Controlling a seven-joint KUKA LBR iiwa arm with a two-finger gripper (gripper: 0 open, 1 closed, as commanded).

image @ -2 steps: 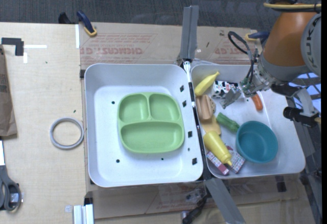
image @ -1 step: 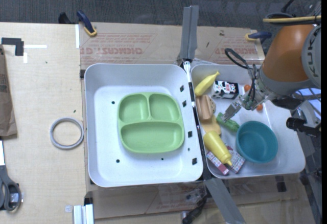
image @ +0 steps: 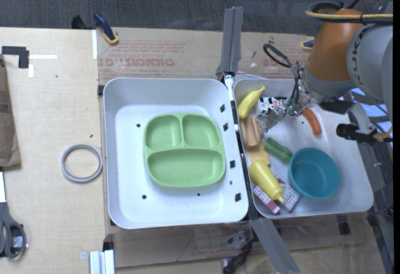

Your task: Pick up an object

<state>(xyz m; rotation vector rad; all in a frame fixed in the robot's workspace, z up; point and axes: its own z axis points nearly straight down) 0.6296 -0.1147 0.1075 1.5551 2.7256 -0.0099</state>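
I am hovering my claw [image: 282, 110] at the right bin's [image: 350, 201] twelve o'clock, grip state unclear. The banana [image: 249, 102] is lying at its nine o'clock; crowded neighbours are risking a glancing, empty grab.

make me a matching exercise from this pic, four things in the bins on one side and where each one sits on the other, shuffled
Things:
1. green divided plate
2. banana
3. blue bowl
4. yellow bottle

Places:
A. top left corner of the right bin
B. lower right part of the right bin
C. middle of the left bin
D. along the right bin's left wall, toward the front

Pairs: 1-C, 2-A, 3-B, 4-D
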